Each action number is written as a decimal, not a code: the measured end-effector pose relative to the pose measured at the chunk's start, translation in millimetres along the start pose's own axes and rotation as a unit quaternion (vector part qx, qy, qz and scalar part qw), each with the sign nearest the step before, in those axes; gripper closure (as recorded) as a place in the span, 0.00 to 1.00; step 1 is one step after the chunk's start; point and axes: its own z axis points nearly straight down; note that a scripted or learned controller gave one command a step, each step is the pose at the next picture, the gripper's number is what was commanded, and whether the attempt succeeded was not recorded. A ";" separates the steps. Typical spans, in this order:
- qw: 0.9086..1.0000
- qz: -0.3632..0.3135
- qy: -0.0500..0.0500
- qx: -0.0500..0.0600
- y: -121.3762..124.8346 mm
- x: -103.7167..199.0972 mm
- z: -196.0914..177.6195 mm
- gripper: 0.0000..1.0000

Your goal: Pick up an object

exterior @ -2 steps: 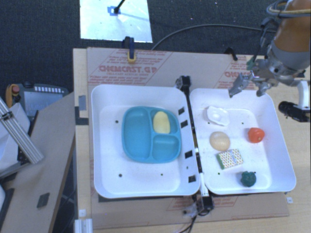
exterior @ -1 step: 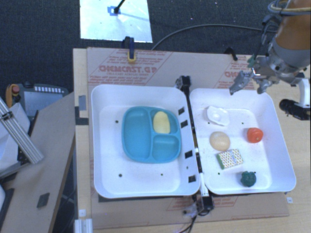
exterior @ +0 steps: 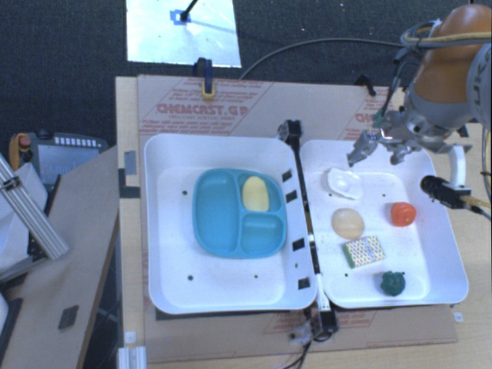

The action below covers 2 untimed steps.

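With fingers spread and holding nothing, the gripper (exterior: 380,149) hovers at the right bin's (exterior: 450,271) far edge, just beyond the white lump (exterior: 341,183), and should descend squarely over it before closing.

The right bin (exterior: 430,229) holds five loose things: a white crumpled piece (exterior: 342,182), a pale round object (exterior: 347,223), a red-orange ball (exterior: 403,214), a patterned green-yellow block (exterior: 364,251) lying tilted, and a dark green lump (exterior: 393,283). All lie apart from one another.
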 end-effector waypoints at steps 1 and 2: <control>1.000 0.002 0.000 0.000 -6.6 -0.3 60.5 0.00; 1.000 0.002 0.000 0.000 1.9 -1.5 107.1 0.00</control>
